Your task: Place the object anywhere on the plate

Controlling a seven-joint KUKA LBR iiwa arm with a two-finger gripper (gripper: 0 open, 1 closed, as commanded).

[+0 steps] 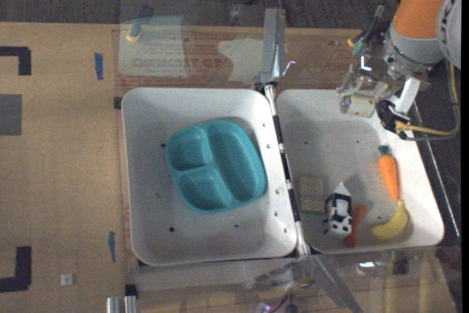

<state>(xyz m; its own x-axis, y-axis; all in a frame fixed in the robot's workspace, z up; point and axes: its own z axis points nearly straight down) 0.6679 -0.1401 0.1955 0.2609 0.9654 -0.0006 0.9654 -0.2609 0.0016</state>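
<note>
Hovering over the right bin's [432, 231] far edge: gripper [360, 100], grip impossible to tell. Lying near the right wall: carrot [388, 174], banana [390, 224]. Sitting in the left bin [146, 231]: teal plate [216, 165].

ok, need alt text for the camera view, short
Two white bins sit side by side on a bench: the left bin holds a teal divided plate, and the right bin holds a carrot, a banana, a small cow-print carton and a red item. The gripper hovers over the right bin's far corner.
</note>
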